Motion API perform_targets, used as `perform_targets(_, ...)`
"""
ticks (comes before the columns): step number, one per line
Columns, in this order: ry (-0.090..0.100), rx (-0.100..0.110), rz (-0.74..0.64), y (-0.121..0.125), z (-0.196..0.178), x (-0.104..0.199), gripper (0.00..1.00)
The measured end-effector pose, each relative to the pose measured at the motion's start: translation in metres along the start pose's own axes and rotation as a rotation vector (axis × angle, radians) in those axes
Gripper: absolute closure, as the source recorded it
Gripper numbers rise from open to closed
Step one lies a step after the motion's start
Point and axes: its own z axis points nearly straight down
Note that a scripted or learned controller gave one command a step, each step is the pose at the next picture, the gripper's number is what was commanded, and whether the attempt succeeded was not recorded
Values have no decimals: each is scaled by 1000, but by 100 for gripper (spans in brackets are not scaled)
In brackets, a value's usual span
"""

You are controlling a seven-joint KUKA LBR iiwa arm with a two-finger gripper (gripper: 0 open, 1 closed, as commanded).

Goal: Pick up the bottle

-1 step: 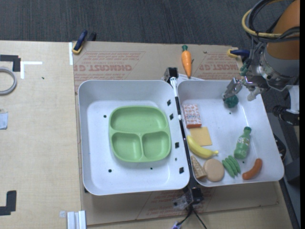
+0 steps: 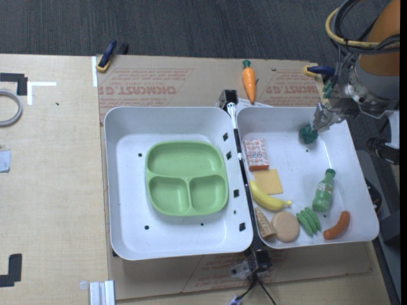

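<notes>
The arm (image 2: 375,49) is cut off at the right edge.

The arm (image 2: 375,75) comes in at the far right, a grey, rounded body with an orange band (image 2: 385,27) above the wrist. Black and yellow cables (image 2: 346,18) loop in a big ring beside the band. Toward its tip the metal narrows into the slim gripper (image 2: 320,121).

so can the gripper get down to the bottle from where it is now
Probably yes. The bottle lies in the right bin with bare floor between it and the gripper at the far end. The green beans and sausage sit close, leaving little finger room.
</notes>
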Motion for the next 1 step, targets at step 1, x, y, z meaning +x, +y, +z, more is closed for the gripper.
perform_targets(1, 1, 0, -102, -108, 17, -43, 100)
